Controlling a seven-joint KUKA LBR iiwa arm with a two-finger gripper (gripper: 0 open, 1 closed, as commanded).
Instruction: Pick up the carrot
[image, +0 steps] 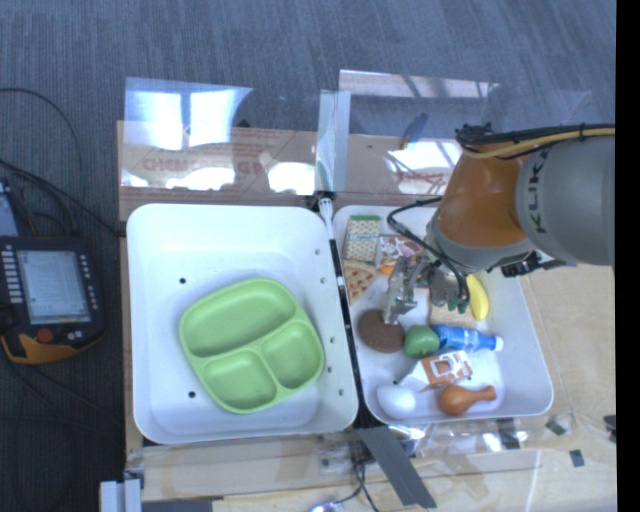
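The left shallow white plastic bin (160, 250) held one green three-compartment plate (252, 343). The right white bin (530, 375) held one brown disc (380, 330), one green lime (421, 341), one white egg (397, 401), one blue-capped bottle (466, 340) and one yellow banana (478, 298). No carrot was identifiable. The metal two-finger gripper (402, 300) hung above the disc; its state was indeterminate.
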